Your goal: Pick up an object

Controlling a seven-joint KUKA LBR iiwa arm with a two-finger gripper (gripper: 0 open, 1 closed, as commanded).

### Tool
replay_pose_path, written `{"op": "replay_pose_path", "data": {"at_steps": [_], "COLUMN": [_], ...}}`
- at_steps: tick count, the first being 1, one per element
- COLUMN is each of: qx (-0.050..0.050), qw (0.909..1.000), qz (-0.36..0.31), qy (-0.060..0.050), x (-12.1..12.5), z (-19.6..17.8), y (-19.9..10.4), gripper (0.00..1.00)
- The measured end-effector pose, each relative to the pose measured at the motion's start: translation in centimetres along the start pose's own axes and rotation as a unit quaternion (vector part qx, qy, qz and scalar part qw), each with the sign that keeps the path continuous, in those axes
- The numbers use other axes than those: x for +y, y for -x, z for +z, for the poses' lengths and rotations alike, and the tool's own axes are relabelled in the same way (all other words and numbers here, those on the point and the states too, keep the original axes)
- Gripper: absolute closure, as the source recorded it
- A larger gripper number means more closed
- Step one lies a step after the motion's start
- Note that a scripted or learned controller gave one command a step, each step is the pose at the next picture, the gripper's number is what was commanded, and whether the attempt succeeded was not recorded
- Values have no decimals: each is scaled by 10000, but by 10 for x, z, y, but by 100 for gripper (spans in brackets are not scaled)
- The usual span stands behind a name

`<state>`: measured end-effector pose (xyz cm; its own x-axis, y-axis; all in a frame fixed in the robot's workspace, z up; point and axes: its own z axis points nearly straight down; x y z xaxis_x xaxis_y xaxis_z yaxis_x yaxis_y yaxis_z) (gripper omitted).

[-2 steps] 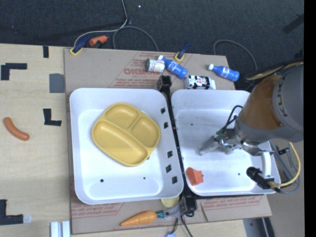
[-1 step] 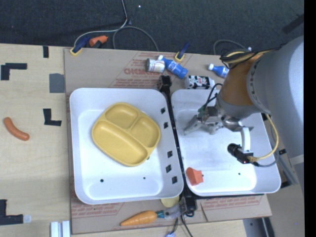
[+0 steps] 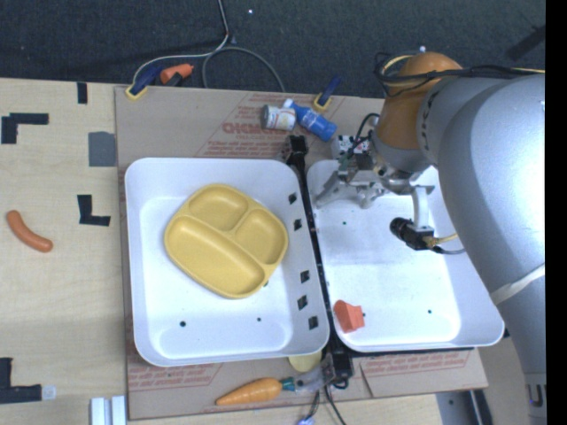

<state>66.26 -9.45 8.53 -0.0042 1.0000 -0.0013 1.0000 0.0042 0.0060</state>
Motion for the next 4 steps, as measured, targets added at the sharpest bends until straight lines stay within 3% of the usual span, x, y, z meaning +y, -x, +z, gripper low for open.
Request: {"op": "replay_pose_path", "data": {"at_steps": [1, 2, 3, 4], "qx": [-4, 0, -7, -3], "qw": [10000, 10000, 10000, 10000], "qz": [13, 4, 18, 29], "qy": [-14, -47, -20, -22], "x": [-8, 6, 2, 6], "z": [-1, 0, 0, -29], "y": [3, 2, 1, 71], "gripper": [0, 0, 0, 0]}}
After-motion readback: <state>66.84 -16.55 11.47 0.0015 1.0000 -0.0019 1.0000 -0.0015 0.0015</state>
